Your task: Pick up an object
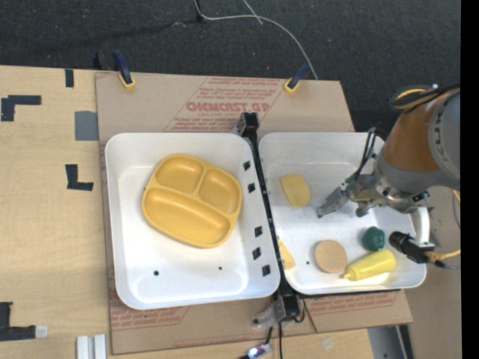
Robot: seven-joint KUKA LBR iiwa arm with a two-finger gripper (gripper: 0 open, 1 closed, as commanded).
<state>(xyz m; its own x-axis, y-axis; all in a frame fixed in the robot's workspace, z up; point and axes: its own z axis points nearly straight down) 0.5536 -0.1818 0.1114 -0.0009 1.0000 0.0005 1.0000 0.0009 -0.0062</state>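
Camera view, claw (346,201) right of yellow piece (296,190), apart

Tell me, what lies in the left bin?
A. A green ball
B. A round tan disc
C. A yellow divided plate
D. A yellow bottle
C: the yellow divided plate lies alone in the left bin, while the green ball, yellow bottle and tan disc are in the right bin.
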